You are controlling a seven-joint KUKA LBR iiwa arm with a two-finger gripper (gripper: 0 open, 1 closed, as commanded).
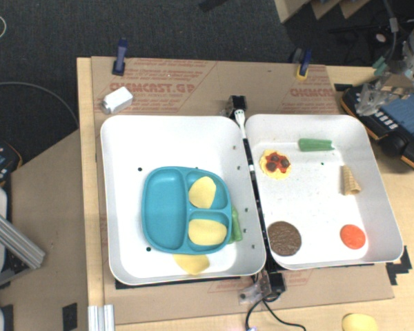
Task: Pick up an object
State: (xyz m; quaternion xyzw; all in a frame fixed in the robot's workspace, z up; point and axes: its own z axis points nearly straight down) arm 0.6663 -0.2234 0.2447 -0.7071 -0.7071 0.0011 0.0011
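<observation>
The right bin (pixel 379 185) holds a green bar (pixel 314 144), a small yellow disc with red topping (pixel 275 163), a tan cone (pixel 350 180), a brown round patty (pixel 284 238) and an orange disc (pixel 352 236). In the left bin (pixel 117 185) lies a blue divided tray (pixel 167 209) with two yellow pieces (pixel 203 192) (pixel 207 232) in its right compartments. Another yellow piece (pixel 192 262) pokes out under the tray's near edge, and a green sliver (pixel 235 226) rests against its right side. My gripper (pixel 372 98) hangs blurred beyond the right bin's far right corner, over no object.
A white block (pixel 117 100) sits on the cardboard behind the left bin. Blue clamps (pixel 120 49) (pixel 303 63) hold the board's far edge. A yellow object (pixel 359 323) lies off the bench at the bottom right. Dark equipment (pixel 393 129) crowds the right side.
</observation>
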